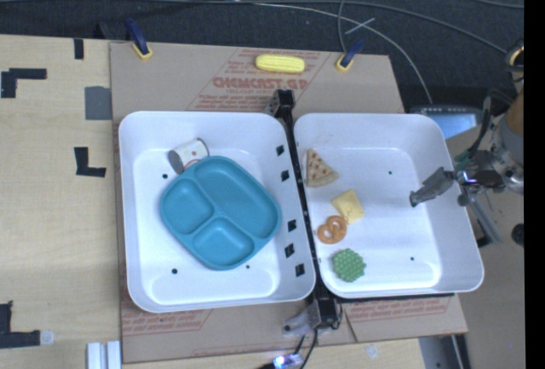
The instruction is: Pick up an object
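Observation:
The right bin (400,146) holds a tan waffle-patterned wedge (319,167), a pale yellow block (347,205), a small brown pretzel (332,229) and a green bumpy round piece (348,264), all in its left half. My gripper (433,190) hangs over the right side of this bin, near its right wall. It points left, well apart from the items, and nothing shows in it. The yellow block lies about a hand's width to its left.
The left bin (140,188) holds a blue divided plate (220,210) and a small tipped-over cup (187,156) at its upper left. A yellow oblong toy (279,63) lies on the cardboard behind the bins. Cables run across the dark floor beyond.

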Robot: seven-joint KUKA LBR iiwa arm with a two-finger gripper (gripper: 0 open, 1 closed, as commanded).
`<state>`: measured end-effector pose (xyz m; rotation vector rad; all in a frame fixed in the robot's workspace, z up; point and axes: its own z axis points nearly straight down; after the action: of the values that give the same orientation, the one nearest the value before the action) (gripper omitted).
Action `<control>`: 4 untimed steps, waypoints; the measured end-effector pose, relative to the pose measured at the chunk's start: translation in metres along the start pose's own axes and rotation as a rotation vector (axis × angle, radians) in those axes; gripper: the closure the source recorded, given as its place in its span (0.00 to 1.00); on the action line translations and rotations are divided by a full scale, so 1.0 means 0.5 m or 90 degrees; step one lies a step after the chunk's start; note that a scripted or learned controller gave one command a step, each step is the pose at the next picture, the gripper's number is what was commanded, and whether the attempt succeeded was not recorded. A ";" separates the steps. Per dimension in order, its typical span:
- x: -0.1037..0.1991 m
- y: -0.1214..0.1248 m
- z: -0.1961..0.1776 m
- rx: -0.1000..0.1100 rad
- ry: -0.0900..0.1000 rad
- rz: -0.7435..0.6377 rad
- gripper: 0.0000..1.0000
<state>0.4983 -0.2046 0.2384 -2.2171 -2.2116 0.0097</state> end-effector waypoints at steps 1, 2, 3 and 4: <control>0.001 0.005 -0.010 -0.006 -0.002 -0.002 0.00; 0.021 0.001 0.089 -0.004 -0.001 -0.002 0.00; 0.010 -0.004 0.214 -0.002 0.000 -0.002 0.00; 0.010 -0.002 0.310 -0.008 -0.003 -0.002 0.00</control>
<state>0.4956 -0.1994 0.0834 -2.2220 -2.2247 0.0019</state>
